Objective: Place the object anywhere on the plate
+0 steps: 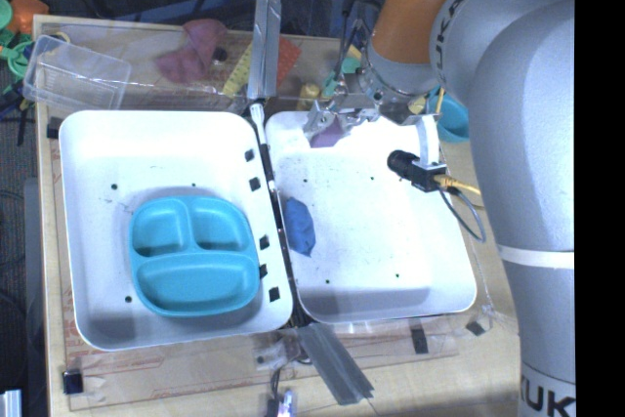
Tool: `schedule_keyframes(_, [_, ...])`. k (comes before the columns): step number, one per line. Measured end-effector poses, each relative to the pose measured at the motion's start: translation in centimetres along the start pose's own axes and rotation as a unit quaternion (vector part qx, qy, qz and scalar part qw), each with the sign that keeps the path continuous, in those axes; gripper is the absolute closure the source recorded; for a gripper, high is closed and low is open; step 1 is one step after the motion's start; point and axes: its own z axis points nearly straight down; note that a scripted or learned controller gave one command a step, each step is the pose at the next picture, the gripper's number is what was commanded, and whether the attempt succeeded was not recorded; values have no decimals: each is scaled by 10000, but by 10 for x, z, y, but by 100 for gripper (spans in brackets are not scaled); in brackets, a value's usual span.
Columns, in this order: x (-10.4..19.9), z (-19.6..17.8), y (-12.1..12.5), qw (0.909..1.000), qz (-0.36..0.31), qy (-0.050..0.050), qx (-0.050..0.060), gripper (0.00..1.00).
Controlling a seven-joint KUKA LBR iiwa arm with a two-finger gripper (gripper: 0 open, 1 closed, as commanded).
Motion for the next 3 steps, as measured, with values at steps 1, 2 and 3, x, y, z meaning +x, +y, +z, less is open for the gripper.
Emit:
schedule_keyframes(1, [59,3,-51,9991,-413,-1,7,100])
schedule_keyframes(2, [107,16,-127,9939,-1106,-1,9,100])
schedule_keyframes(3, [107,16,-126,9939,-1103,-2,1,0])
